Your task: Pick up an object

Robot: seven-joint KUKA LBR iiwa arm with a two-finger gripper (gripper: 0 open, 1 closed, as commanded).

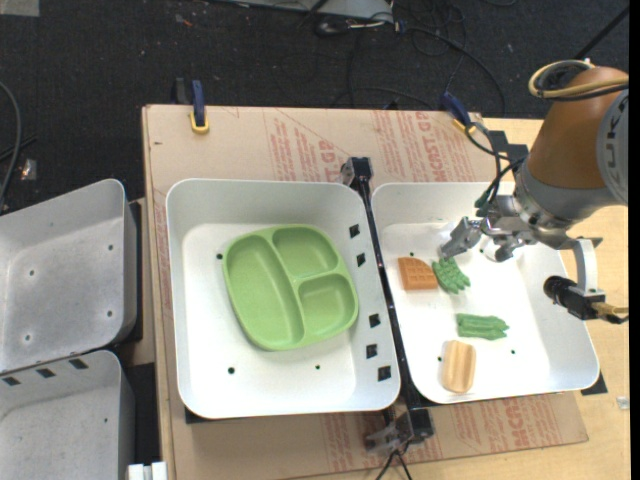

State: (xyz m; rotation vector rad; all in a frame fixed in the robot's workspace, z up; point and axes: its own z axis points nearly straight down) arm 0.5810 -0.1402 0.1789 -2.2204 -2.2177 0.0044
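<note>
At the right edge of the frame, the arm (585,158) shows a rounded orange band over grey casing with dark lettering; black cables trail beside its silver metal gripper (462,240)

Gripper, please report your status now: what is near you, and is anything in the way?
Gripper low in right bin, above green toy; nothing seen held. Orange waffle beside that toy. Second green piece and bread roll lie apart, nearer the front.

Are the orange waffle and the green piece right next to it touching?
Touching: the camera view shows the waffle and green piece meeting edge to edge, no white bin floor between.
</note>
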